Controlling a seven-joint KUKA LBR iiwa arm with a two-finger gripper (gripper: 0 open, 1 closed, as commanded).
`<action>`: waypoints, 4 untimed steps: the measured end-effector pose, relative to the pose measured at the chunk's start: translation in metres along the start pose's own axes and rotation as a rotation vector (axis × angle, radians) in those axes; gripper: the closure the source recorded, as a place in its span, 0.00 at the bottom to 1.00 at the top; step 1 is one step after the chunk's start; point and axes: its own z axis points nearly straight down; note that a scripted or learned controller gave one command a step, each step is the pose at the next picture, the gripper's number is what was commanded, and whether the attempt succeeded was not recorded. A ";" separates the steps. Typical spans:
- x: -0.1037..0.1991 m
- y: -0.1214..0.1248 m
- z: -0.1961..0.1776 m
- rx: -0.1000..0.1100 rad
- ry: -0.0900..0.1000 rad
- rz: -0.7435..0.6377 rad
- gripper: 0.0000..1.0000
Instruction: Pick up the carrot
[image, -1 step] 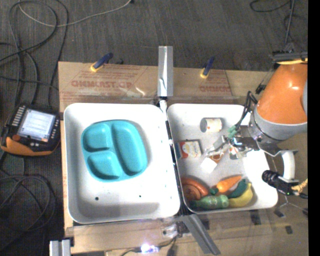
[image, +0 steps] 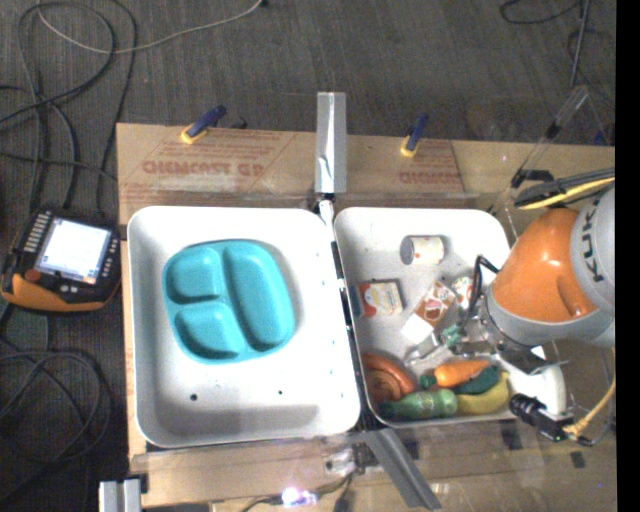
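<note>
**Q:** Where does the carrot (image: 461, 373) lie at this stage?

**A:** It lies in the right bin (image: 380, 225), near that bin's front edge, orange and tapered, resting among other toy foods. A green vegetable (image: 425, 404) sits just in front of it to the left, a yellow banana-like piece (image: 483, 398) just in front to the right, and a brown round item (image: 385, 376) beside it on the left.

**Q:** And the arm?

**A:** The arm (image: 545, 285), with its orange band, reaches in from the right and hangs over the right bin. The tool (image: 466, 338) is low, directly above the carrot's upper side and very near it; whether it touches cannot be told.

**Q:** Is the tool spread or pressed together?

**A:** That cannot be told. The arm's body and the clutter hide the tip.

**Q:** How far along is the task, then?

**A:** By judgement, the approach is done or nearly so, and the pick itself is not. The carrot rests on the bin floor among its neighbours, level with them, and nothing shows it raised. The grip and the lift remain.

**Q:** What else is in the scene?

**A:** Farther back in the right bin are a small pale cylinder (image: 424, 249) and some printed packets (image: 381, 297). The left bin (image: 150, 400) holds a blue divided tray (image: 231, 299). A teach pendant (image: 63, 258) lies off the tabletop (image: 260, 165) to the left.
</note>
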 end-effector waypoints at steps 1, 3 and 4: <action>0.000 0.002 -0.010 -0.004 -0.002 0.000 1.00; -0.041 -0.004 -0.001 -0.002 0.000 -0.092 0.00; -0.050 0.019 0.000 0.001 -0.001 -0.209 0.00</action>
